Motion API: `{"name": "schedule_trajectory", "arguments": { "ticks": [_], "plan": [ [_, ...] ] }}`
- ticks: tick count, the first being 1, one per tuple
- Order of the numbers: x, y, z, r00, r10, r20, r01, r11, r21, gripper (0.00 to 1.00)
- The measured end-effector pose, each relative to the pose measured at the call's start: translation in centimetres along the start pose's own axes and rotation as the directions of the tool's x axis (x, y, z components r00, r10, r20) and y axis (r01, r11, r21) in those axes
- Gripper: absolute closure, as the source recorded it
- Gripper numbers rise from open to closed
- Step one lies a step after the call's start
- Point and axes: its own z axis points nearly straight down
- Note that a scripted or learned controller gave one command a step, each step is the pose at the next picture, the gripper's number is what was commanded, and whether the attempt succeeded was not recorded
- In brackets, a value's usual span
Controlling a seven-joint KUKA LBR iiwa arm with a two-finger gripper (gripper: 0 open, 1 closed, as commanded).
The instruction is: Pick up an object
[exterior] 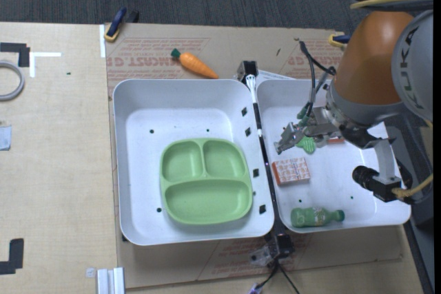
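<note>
The gripper (292, 139) is positioned over the right bin (386, 217), in its upper-left part, with the grey and orange arm (375, 65) entering from the right. How far the pincer is spread cannot be told from this view. A small green object (307, 144) lies directly at the gripper's tip; whether it is clamped or merely lying beneath cannot be determined.

Contents of the right bin:
- The small green object, at the gripper.
- A small box with a red and white pattern (291, 170), just below the gripper, near the bin's left wall.
- A green bottle (315, 217), lying on its side along the bin's lower edge, cap pointing right.
- A thin orange-red item (335, 140), partly hidden under the wrist; its type cannot be identified.

Contents of the left bin (138, 120):
- One light green divided plate (205, 181) with three compartments, resting flat in the lower centre.

The two bins stand side by side, touching along the centre divider.

Outside the bins, a toy carrot (195, 64) lies on the cardboard (151, 51) above the left bin. A blue clamp (116, 24) sits at the cardboard's upper-left corner.
</note>
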Motion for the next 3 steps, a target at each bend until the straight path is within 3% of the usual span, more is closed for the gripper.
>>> {"name": "schedule_trajectory", "arguments": {
  "ticks": [1, 2, 3],
  "plan": [
    [-4.1, -4.5, 3.2, 0.978, -0.209, -0.001, 0.209, 0.978, 0.000, 0.00],
    [-6.1, 1.3, 3.2, 0.953, -0.302, 0.001, 0.302, 0.953, -0.002, 0.00],
    [-9.9, 11.2, 7.6, 0.877, -0.481, 0.002, 0.481, 0.877, -0.001, 0.00]
  ]
}}
